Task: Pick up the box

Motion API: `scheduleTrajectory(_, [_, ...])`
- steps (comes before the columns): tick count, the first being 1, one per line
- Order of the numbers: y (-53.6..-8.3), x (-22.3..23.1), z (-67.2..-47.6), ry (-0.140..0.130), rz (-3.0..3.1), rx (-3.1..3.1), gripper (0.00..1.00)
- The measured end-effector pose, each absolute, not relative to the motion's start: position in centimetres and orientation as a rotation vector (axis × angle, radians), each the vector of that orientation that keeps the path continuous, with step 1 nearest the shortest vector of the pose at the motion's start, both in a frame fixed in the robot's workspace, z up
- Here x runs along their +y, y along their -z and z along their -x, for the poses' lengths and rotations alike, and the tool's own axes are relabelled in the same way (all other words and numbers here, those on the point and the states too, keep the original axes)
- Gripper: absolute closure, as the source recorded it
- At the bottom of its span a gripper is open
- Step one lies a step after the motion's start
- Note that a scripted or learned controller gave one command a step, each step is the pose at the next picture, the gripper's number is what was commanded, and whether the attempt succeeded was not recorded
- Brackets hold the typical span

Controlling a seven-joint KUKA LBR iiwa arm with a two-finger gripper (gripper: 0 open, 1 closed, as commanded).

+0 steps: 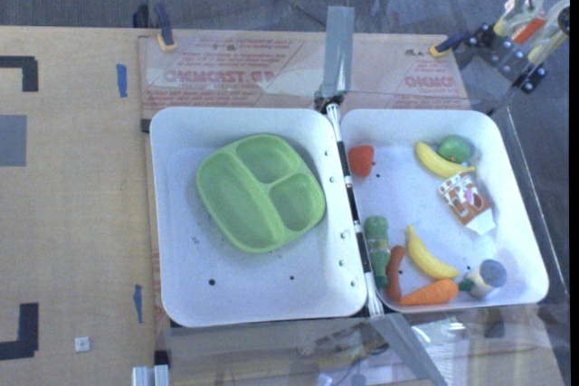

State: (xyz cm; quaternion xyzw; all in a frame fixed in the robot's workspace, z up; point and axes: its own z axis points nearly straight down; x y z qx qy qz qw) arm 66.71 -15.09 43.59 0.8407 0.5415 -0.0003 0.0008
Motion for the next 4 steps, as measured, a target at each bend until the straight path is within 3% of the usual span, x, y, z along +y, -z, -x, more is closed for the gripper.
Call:
scheduleTrajectory(1, [-32.0, -12.2, -58.9, 0.006, -2.903, 1.208, 1.00])
scheduleTrajectory(2, [-26.3, -16.0, -50.1, 0.006, -3.014, 0.897, 1.00])
scheduleTrajectory(3, [-31.9, -13.1, -57.1, 0.000, -2.777, 1.468, 1.00])
scheduleTrajectory(4, [-33.4, -6.3, -60.5, -0.001, -2.656, 1.676, 1.00])
